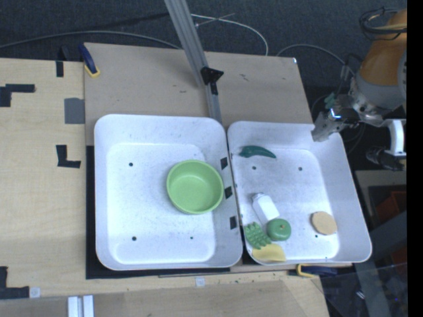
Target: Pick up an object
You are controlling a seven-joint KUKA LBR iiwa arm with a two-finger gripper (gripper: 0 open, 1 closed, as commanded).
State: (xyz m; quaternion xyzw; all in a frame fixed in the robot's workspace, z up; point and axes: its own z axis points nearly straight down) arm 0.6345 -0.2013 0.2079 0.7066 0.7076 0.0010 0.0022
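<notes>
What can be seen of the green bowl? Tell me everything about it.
The green bowl is a round, light green dish, plastic by its look, with a smooth rim and a plain inside. It sits upright, mouth up, on the floor of the left bin, toward that bin's right side near the divide between the two bins. Nothing rests in it or touches it but the bin floor.

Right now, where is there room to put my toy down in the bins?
Left bin: bare all around the green bowl. Right bin: free in the middle, between the green pepper and the tan cookie. Its near-left corner is crowded around the white bottle.
</notes>
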